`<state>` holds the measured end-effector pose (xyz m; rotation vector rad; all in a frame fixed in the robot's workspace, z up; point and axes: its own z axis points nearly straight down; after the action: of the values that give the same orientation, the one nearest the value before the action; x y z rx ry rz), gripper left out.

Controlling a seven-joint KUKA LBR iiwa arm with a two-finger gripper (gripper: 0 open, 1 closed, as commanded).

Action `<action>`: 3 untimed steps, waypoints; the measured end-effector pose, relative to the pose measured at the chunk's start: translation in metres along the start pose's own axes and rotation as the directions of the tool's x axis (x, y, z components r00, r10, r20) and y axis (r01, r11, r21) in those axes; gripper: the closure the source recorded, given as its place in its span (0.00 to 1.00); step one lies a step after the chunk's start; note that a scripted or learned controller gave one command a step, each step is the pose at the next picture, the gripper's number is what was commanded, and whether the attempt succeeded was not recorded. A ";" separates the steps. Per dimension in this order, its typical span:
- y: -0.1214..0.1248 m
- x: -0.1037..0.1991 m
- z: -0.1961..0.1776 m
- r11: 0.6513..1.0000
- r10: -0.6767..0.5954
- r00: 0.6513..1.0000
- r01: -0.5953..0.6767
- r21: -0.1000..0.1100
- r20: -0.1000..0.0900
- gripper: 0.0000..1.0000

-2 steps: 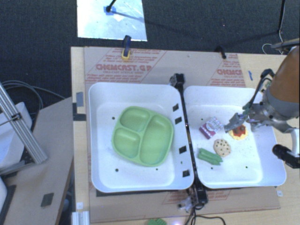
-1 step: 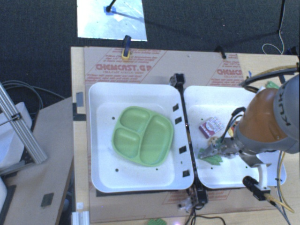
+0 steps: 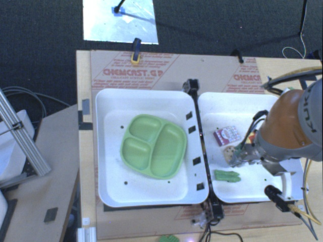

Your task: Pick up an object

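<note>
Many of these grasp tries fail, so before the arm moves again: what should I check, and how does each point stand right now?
1. Gripper low inside the right bin: ok.
2. Finger state: cannot tell; arm hides it.
3. Object held: cannot tell; nothing shows between the fingers.
4. Targets in reach: ok; red-and-white packet and green object lie beside the gripper.
5. Small speckled item at the gripper: cannot tell whether touched.
6. Green divided plate in the left bin, away from the arm: ok.
</note>
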<state>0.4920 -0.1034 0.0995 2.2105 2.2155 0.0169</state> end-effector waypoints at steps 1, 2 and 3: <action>0.004 0.019 -0.297 1.000 -0.004 1.000 0.004 -0.006 0.002 1.00; 0.000 0.093 -0.282 1.000 -0.010 1.000 0.010 0.013 -0.003 1.00; 0.000 0.182 -0.306 1.000 -0.012 1.000 0.012 0.012 -0.004 1.00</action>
<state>0.4868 0.0786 0.4056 2.2052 2.2366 0.0086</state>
